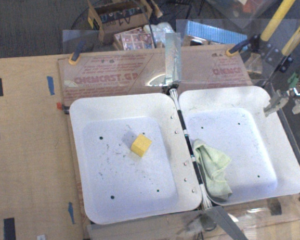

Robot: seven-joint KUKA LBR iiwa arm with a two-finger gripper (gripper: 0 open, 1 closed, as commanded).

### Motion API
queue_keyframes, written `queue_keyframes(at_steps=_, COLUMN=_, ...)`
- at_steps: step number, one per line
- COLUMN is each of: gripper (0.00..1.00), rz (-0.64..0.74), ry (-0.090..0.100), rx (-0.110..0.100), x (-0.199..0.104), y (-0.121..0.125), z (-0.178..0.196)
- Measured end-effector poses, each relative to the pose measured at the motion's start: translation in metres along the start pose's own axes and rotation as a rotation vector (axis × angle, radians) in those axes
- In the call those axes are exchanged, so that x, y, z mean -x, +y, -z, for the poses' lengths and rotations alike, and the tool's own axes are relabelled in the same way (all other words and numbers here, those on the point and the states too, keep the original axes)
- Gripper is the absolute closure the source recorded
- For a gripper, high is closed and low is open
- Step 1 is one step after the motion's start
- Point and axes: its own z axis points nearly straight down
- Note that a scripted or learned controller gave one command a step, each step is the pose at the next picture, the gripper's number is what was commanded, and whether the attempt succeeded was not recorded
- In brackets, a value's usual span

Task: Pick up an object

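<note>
The surface (27, 153) carried two white bins side by side. In the left bin (87, 117) a small yellow block (140, 145) lay near the middle, touching nothing else. In the right bin (245, 134) a pale green cloth (214, 168) was crumpled against the dividing wall; its lower end was hard to make out. At the right edge a metal part, perhaps the claw (284, 100), was partly cut off; whether it was wide or narrow I could not tell.

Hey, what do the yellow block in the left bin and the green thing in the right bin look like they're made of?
Yellow block: probably foam or sponge, matte with soft-looking edges, though painted wood is possible. Green thing: a soft cloth, since it lies crumpled in folds against the right bin's left wall.
</note>
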Motion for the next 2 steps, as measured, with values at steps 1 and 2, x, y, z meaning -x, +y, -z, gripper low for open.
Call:
queue_keyframes(at_steps=1, gripper=0.0, rz=0.349, ry=0.0, rx=0.0, x=0.001, y=-0.031, z=-0.051)
queue_keyframes(at_steps=2, gripper=0.0, rz=0.367, ry=-0.003, rx=0.004, x=-0.013, y=-0.035, z=0.004)
